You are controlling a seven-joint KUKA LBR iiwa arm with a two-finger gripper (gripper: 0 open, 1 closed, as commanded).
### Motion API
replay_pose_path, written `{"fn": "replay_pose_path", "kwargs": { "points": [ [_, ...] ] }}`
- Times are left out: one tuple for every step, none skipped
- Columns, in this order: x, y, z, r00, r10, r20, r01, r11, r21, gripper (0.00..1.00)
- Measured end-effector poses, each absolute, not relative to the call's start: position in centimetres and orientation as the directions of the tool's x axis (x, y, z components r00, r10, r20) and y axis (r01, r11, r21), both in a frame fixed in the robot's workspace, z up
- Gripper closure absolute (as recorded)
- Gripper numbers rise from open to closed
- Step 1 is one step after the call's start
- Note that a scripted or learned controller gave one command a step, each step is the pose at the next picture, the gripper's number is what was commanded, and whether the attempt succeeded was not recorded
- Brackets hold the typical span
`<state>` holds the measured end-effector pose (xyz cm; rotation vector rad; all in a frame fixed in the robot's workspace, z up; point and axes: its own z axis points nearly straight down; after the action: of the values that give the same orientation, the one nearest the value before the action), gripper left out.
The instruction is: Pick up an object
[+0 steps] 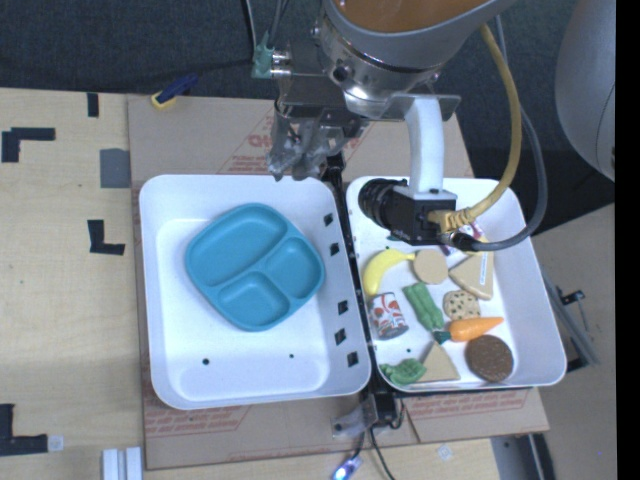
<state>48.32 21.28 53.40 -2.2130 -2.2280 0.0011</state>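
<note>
The arm point(400, 28) reaches in with its jaws hanging above the far rim of the left bin point(165, 358), close to where the two bins meet. Nothing is seen between the jaws, and whether they are spread or pressed together cannot be told from this angle.

Things to pick lie in both bins. The left bin has one blue plate point(255, 265), flat and three-welled. The right bin point(540, 313) has a cluster of small toy foods: a banana point(385, 266), a green pod point(425, 306), a carrot point(475, 327), a cracker point(462, 304), a brown cookie point(490, 358) and a small can point(388, 315).

The plate is nearest but probably the harder grasp, being wide and low; the jaws would have to come down astride its raised rim. The banana or carrot looks the easier choice: narrow, rounded, and a little apart from its neighbours. For either, the jaws should line up across the short axis, descend straight, and close only once both sides are bracketed. The crowding near the cracker risks catching two things at once.

The bins sit on a cardboard sheet point(200, 138) laid over a pale wood-toned surface point(60, 268) bearing black marks. Beyond it the background is dark, and cables point(255, 8) hang there.
</note>
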Motion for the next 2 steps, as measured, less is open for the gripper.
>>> {"fn": "replay_pose_path", "kwargs": {
  "points": [
    [48.3,21.1,54.5,-0.005,1.0,0.0,1.0,0.005,-0.002,1.0],
    [48.2,22.7,41.5,-0.002,1.0,-0.007,1.0,0.002,-0.015,1.0]
  ]
}}
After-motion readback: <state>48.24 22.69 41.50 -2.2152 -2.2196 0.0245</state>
